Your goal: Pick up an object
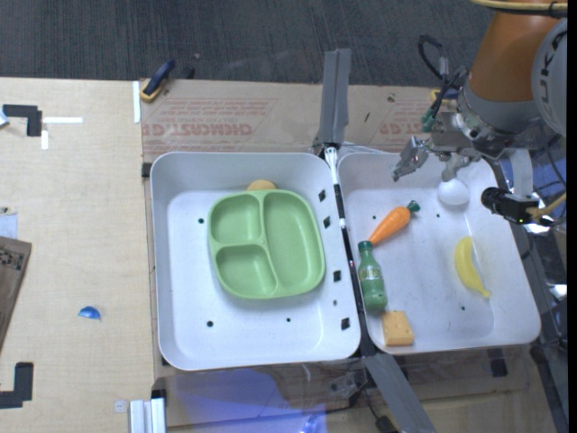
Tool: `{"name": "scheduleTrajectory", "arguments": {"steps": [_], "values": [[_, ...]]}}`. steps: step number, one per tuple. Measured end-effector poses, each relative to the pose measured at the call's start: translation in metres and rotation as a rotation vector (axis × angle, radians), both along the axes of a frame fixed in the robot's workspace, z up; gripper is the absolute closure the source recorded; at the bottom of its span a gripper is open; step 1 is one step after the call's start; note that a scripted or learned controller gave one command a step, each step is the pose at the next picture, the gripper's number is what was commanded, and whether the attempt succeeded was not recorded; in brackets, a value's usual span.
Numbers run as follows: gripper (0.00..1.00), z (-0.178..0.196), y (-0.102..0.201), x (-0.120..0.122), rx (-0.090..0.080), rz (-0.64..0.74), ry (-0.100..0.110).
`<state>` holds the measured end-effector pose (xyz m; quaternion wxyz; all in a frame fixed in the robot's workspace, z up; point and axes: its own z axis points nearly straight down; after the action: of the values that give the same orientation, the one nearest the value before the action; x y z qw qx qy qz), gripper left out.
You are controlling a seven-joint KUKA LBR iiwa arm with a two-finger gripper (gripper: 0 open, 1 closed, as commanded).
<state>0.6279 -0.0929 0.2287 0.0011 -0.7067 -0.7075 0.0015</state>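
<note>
White bin (505,327); hand (439,156) above, open, empty.

The light is bright and even, coming from above. The two white bins (180,269) shine almost too white, so their rims are hard to see. Shadows are soft and small, tucked close under the plate (267,242) and the carrot (392,225). A bluish glow sits on the floor at the bottom. The picture is a little fuzzy and grainy. The dark top looks dim.

Fixed overhead camera, slanted down — both bins (162,269)
</note>
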Motion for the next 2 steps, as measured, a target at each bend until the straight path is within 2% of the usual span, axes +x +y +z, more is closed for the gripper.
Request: {"name": "scheduleTrajectory", "arguments": {"steps": [1, 2], "values": [[0.0, -0.126, 0.0, 0.004, -0.002, 0.1, -0.026], [0.0, -0.125, -0.006, -0.013, -0.008, 0.172, -0.03]]}}
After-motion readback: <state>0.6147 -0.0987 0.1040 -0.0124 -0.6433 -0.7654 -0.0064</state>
